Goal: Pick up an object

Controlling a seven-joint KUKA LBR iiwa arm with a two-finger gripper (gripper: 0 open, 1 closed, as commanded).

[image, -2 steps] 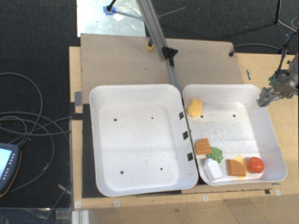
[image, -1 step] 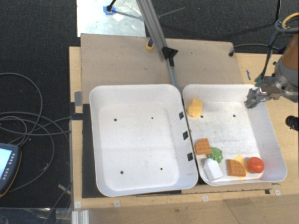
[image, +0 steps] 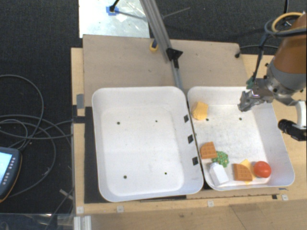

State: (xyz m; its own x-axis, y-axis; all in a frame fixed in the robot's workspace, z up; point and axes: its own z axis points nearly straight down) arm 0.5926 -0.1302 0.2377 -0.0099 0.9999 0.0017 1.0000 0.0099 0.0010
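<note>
My gripper (image: 248, 102) hangs over the far right part of the right bin (image: 273, 128), and I see nothing between its fingers. A yellow cheese wedge (image: 200, 110) lies near the bin's far left corner, well left of the gripper. At the near end sit a waffle piece (image: 208, 150), a green broccoli piece (image: 221, 157), a white block (image: 218, 174), a second waffle (image: 242, 172) with a yellow piece (image: 246, 163) behind it, and a red tomato (image: 262, 169).
The left bin (image: 103, 128) lies beside the right one, with black clips (image: 190, 138) along the shared wall. A slanted grey pole (image: 158, 23) crosses the back of the bench. Cables and a tablet (image: 7, 169) lie on the floor at left.
</note>
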